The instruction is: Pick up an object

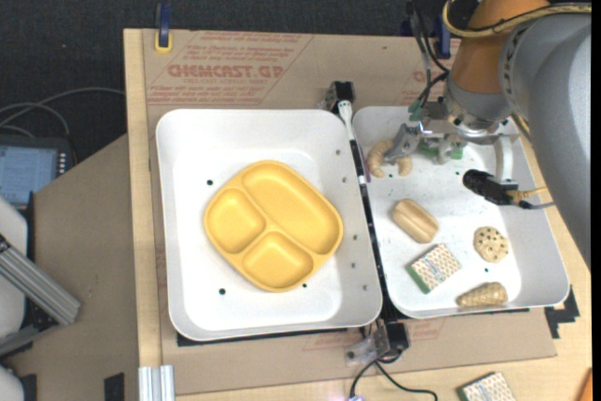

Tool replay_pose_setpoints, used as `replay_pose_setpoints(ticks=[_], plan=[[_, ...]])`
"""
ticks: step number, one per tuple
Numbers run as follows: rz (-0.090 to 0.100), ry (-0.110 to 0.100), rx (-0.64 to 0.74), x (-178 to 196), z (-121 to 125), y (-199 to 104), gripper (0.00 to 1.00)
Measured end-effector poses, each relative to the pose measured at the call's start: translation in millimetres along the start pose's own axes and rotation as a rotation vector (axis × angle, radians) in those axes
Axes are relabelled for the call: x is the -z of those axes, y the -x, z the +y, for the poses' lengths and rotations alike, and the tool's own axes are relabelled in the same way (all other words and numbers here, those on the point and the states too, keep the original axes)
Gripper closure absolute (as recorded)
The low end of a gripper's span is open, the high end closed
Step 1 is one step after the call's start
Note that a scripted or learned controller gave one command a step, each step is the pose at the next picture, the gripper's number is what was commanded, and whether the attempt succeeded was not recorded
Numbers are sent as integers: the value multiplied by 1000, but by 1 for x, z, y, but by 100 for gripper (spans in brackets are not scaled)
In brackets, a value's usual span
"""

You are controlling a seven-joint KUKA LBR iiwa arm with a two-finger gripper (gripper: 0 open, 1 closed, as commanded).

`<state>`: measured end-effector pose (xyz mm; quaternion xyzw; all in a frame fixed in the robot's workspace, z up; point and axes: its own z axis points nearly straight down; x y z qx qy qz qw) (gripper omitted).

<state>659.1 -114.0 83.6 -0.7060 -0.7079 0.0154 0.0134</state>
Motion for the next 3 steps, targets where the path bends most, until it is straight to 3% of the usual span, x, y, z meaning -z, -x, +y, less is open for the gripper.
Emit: replay_pose_setpoints(ticks=[1, 2, 3], plan=[[13, -1, 2, -1, 0, 26, 0], [9, 7, -2, 5, 0, 73, 0], [2, 2, 1, -1, 0, 41, 0]])
